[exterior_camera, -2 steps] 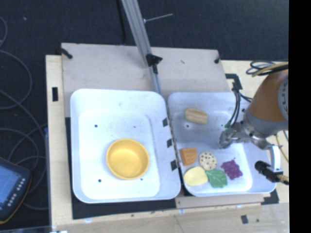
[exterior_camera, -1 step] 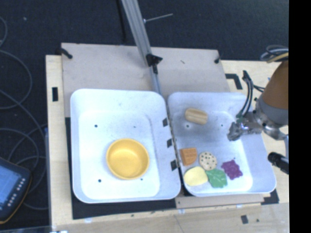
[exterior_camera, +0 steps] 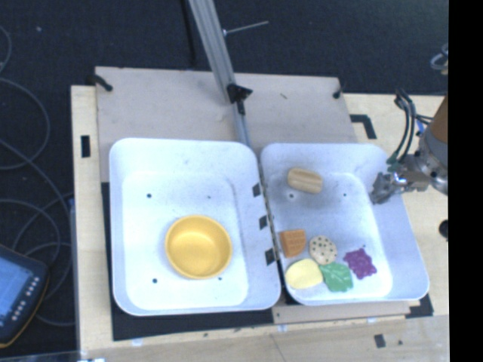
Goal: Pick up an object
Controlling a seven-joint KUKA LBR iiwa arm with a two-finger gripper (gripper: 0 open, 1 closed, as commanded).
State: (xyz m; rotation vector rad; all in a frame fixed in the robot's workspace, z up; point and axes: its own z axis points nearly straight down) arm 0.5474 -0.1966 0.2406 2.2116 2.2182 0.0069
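Seen from above at a slant, a pale worktop [exterior_camera: 189,96] carries two shallow white bins side by side. The left bin [exterior_camera: 136,172] holds a yellow bowl [exterior_camera: 198,246], sitting upright toward its front. The right bin [exterior_camera: 400,255] holds the likely things to pick: a tan wooden cylinder [exterior_camera: 305,179] lying on its side near the back, and a tight cluster at the front made up of an orange block [exterior_camera: 293,241], a speckled cookie [exterior_camera: 322,249], a pale yellow lemon shape [exterior_camera: 304,274], a green piece [exterior_camera: 337,277] and a purple grape bunch [exterior_camera: 360,262]. The claw [exterior_camera: 383,186] reaches in from the right and sits over the right bin's back right rim, well apart from every item; it is small and blurred, so whether it is wide or narrow cannot be told, and nothing is seen in it. The pick looks barely begun: approach, descent and grasp all remain. The cylinder lies alone and seems easiest; the front pieces touch or nearly touch, which could crowd a grasp. A slanted metal pole [exterior_camera: 213,40] rises behind the bins, clear of the arm.
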